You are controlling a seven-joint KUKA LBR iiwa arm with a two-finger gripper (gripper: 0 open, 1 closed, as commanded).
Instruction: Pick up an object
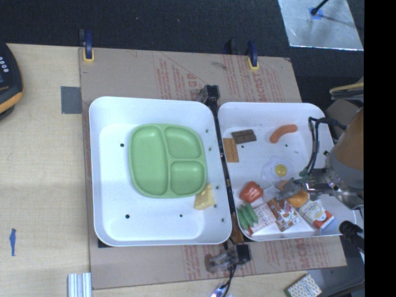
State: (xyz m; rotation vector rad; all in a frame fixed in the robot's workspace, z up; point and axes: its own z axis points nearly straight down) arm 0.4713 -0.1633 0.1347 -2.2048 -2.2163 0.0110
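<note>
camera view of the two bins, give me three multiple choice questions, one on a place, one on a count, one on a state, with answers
1. Where does the green divided plate lie?
A. in the left bin
B. in the right bin
C. on the cardboard outside the bins

2. How many compartments does the green divided plate have?
A. two
B. three
C. five

3. How does the green divided plate rest?
A. flat, open side up
B. flipped face down
C. standing on edge against a wall

Answers:
1. A, it sits mid-floor of the left bin, with a yellow wedge at its lower right corner.
2. B, one tall section at left and two smaller ones at right.
3. A, its raised dividers and hollows face the camera.
</note>
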